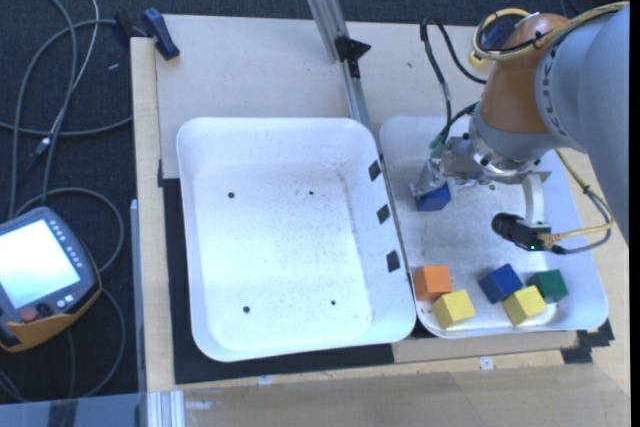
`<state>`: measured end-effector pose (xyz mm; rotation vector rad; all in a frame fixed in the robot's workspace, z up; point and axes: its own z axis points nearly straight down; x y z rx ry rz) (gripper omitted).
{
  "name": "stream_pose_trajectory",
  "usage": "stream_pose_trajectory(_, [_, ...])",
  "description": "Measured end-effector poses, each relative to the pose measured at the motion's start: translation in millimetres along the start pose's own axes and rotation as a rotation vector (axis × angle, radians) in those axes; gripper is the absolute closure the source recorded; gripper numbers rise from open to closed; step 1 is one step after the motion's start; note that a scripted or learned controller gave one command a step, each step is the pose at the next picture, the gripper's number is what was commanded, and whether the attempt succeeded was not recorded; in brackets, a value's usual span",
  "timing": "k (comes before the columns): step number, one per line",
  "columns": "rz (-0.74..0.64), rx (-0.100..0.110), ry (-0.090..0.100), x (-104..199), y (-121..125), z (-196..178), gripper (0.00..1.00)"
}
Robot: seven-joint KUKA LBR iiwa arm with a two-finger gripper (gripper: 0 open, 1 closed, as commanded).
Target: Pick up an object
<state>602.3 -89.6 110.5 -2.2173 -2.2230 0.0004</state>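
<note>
Blue block (433, 199) clamped in gripper (432, 187) | orange (432, 281), yellow (453, 307), blue (500, 282), green (548, 286) blocks near right bin (590, 300) front | beige bench (250, 75)

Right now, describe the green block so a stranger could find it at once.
Look in the right-hand shallow white bin, at its near right corner. The small green cube sits there, touching a yellow cube and beside a blue cube; it alone is green.
</note>
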Motion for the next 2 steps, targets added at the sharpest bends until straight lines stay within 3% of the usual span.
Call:
stream_pose_trajectory(1, [-0.006,-0.015,0.001,63.3,72.6,-95.1,1.0])
stream_pose_trajectory(2, [-0.003,0.005,0.002,109.9,6.4,-88.7,1.0])
